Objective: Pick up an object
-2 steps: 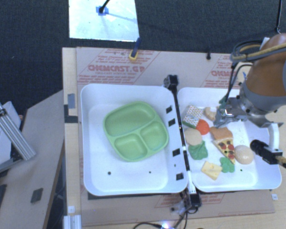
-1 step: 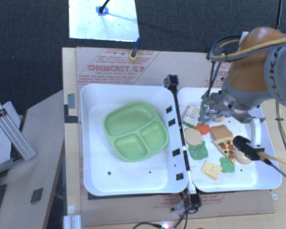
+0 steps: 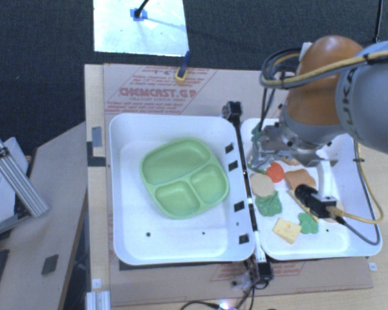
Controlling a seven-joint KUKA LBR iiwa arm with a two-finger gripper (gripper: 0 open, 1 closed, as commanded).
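My gripper (image 3: 264, 159) hangs low over the far left part of the right bin (image 3: 349, 244), under the grey arm with its orange band. Just below it lie a small red tomato-like piece (image 3: 276, 172) and a round tan disc (image 3: 262, 186). An orange-brown slice (image 3: 300, 177) sits to the right of the tomato. Nearer the front are a dark green leafy piece (image 3: 269, 205), a yellow cheese wedge (image 3: 287, 230) and a small green piece (image 3: 307, 222). I see nothing held in the gripper.
The left bin (image 3: 129, 237) holds a light green divided plate (image 3: 183, 177). A black-clipped divider (image 3: 242, 179) separates the two bins. A white strip-like piece (image 3: 324, 173) lies under the arm in the right bin. Brown cardboard (image 3: 158, 89) lies behind the bins.
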